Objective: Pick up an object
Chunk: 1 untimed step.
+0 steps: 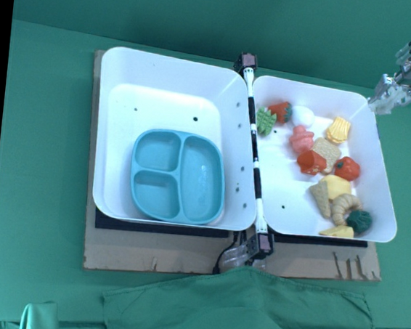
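The right bin (pixel 282 197) holds several toy foods along its right side: a green piece (pixel 265 120) and a strawberry (pixel 280 111) at the back left, a white egg (pixel 302 116), a yellow ridged piece (pixel 338 129), a pink piece (pixel 301 139), a red block (pixel 311 162), a tomato (pixel 347 168), a croissant (pixel 346 205) and a dark green broccoli (pixel 359 221). My gripper (pixel 385 96) hangs above the bin's back right corner, apart from all the toys, with nothing between its fingers.
The left bin (pixel 127 79) holds a light blue divided plate (pixel 178 177). A striped bar (pixel 254 147) with clamps runs between the bins. Both bins rest on a cardboard sheet (pixel 152 253). Green cloth covers the bench, bunched at the front (pixel 248 314).
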Available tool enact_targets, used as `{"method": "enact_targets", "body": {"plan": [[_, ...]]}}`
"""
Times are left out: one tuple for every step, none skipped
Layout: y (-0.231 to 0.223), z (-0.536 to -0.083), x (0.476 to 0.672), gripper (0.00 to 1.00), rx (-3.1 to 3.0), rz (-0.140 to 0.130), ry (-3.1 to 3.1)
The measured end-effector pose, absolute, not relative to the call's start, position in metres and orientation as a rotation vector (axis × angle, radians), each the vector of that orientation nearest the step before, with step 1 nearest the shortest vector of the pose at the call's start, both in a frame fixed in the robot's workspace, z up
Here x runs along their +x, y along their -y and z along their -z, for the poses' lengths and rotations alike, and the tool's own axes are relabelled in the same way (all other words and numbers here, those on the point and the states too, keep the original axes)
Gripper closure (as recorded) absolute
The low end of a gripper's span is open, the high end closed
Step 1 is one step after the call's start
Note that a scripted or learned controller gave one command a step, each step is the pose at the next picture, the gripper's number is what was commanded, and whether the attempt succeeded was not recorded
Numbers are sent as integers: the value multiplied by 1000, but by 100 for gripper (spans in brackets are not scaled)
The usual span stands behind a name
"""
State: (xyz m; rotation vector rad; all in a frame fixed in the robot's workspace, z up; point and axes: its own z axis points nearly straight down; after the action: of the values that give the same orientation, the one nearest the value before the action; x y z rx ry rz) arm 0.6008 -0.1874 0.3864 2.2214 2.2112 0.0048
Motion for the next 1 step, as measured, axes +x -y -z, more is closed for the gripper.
{"method": "enact_targets", "body": {"plan": [[188, -414, 570, 100, 2221, -6, -2209]]}}
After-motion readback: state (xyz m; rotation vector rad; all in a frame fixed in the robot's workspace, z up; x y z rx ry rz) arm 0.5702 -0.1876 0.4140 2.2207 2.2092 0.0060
